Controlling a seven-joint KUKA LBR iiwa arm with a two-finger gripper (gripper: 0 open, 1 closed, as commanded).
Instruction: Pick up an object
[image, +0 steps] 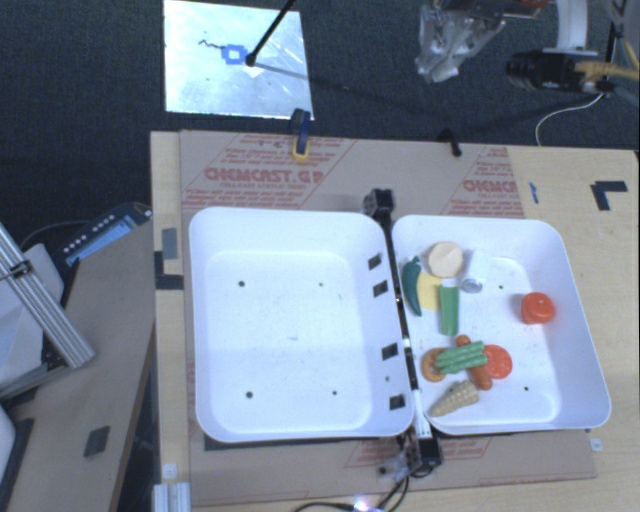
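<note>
My gripper (447, 52) hangs high at the top of the camera view, above and behind the right bin (572, 300), well away from everything in it. That bin holds several toy foods: a round tan bun (445, 259), a yellow piece (429, 292), a dark green pepper (412, 277), a green cucumber (449, 308), a red tomato (537, 307), a green ridged piece (460, 357) lying over orange and red slices (496, 363), and a waffle cone (453, 398). Nothing sits between the fingers.
The left bin (280, 320) sits beside the right one, joined by a black hinge strip (395, 310). A shiny metal plate (237, 58) lies on the dark floor at the back. An aluminium rail (40, 305) stands at the far left.
</note>
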